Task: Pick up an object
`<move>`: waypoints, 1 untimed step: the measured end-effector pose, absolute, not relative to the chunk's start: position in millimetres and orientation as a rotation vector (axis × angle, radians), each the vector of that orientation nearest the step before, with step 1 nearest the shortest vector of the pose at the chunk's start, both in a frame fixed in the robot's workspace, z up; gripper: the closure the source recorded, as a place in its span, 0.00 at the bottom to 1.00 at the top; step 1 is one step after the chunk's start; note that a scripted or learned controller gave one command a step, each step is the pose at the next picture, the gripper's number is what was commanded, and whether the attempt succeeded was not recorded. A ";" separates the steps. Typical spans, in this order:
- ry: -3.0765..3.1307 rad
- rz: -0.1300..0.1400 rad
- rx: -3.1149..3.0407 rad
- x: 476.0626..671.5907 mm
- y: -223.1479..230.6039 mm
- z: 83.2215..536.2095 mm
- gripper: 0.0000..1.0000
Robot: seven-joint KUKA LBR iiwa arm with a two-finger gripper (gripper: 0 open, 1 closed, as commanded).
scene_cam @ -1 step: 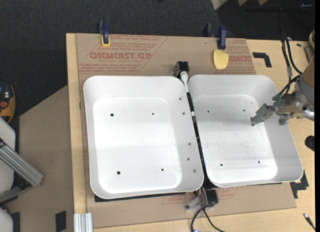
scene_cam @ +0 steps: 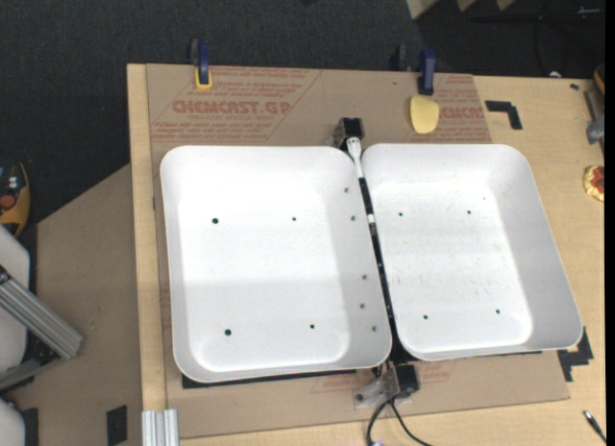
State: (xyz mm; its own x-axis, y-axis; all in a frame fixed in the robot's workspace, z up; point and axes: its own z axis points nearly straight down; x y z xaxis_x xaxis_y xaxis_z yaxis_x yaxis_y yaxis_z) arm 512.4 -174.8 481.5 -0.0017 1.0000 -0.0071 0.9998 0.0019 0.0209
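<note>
**Two bins on the bench**

We see a brown board bench [scene_cam: 317, 98] carrying two shallow white bins touching side by side: the left bin [scene_cam: 173, 242] and the right bin [scene_cam: 538, 233]. A yellow piece [scene_cam: 424, 114] lies near its far edge.

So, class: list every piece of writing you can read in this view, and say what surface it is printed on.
"CHEMCAST GP", red print, on the brown protective sheet behind the left bin.
Similar red print, partly hidden, behind the right bin near the yellow clamp pad: not readable in full.
Small red lines around both: too blurred.
</note>
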 end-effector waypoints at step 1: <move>2.241 -0.004 2.214 532.0 -64.9 390.6 0.00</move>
